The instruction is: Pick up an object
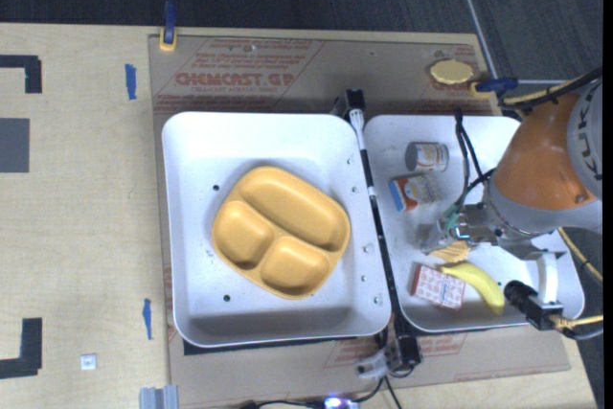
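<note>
The right bin (383, 158) holds several small objects. A small tin can (427, 155) lies on its side near the far wall. A small white, red and blue carton (410, 193) lies just in front of it. A yellow banana (476, 283) and a red-and-white patterned box (438, 285) rest near the front wall. A flat tan piece (450, 253) lies between them and the gripper. My gripper (452, 228) reaches down into the middle of this bin, just above the tan piece and behind the banana. The orange-banded wrist (544, 170) hides the bin's right side.
The left bin (182, 206) holds a yellow three-compartment tray (279, 230). A tan disc (451, 72) lies on the cardboard behind the right bin. A black clamp (353, 101) sits between the bins at the back. Cables run along the right bin's front right corner.
</note>
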{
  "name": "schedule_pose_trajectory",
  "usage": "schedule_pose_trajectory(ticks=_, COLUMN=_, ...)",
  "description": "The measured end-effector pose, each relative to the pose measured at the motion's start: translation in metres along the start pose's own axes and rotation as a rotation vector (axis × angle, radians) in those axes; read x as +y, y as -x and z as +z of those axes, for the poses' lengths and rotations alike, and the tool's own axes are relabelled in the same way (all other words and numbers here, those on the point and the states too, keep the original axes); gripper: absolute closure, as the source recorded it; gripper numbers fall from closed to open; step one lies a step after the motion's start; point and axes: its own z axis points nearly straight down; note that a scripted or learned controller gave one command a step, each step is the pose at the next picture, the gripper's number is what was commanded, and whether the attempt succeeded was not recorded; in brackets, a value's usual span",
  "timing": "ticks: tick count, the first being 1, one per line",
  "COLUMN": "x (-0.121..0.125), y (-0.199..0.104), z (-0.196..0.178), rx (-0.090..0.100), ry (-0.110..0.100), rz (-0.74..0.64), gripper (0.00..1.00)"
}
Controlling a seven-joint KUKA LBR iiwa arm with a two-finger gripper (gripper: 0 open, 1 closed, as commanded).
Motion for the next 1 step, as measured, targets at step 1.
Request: schedule_pose_trajectory(ticks=1, x=-0.0001, y=0.0, z=0.0, rx=0.0, ry=0.0, rz=0.0, gripper=0.0)
